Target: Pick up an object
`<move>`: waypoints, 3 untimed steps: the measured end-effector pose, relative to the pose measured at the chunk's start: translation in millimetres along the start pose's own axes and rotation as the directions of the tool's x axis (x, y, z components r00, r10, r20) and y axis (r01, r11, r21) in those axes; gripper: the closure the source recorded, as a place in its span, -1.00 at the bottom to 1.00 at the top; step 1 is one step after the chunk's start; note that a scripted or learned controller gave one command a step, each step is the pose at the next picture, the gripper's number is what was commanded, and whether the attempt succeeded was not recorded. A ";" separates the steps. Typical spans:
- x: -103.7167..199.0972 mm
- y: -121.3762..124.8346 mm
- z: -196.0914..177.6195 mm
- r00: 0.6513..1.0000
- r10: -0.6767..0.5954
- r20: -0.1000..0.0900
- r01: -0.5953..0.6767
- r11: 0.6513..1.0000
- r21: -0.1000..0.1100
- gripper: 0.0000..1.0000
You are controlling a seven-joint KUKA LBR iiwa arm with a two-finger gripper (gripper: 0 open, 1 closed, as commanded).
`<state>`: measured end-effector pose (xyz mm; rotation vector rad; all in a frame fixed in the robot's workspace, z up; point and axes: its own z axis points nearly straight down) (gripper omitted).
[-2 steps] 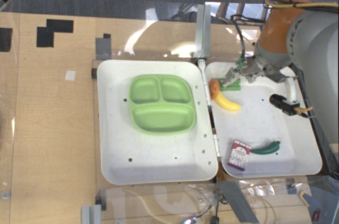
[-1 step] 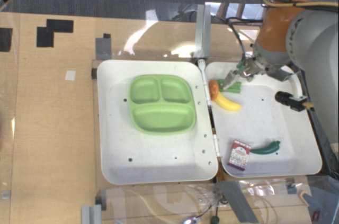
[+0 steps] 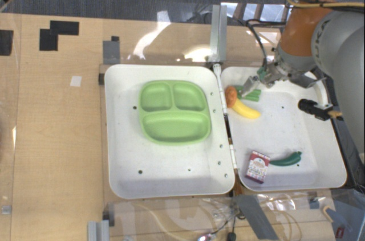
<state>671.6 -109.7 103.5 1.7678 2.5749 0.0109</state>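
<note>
The gripper [image 3: 252,88] hovers at the right bin's [image 3: 319,180] far-left corner, green-tipped fingers [image 3: 255,95] apparently spread and empty just above the banana [image 3: 246,110], so it looks mid-approach, needing a straight drop and squeeze.

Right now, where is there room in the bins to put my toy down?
The right white bin has bare floor between the yellow banana and the small red box. It is crowded near the gripper. In the left white bin, room lies below the green divided plate.
</note>
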 end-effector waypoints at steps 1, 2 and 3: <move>23.5 -5.3 12.9 0.994 0.106 -0.003 -0.106 0.994 0.005 -1.00; 24.8 -1.8 -0.4 0.995 0.100 -0.003 -0.100 0.995 -0.002 1.00; 53.7 -43.6 -88.4 0.994 0.112 -0.007 -0.112 0.994 0.010 1.00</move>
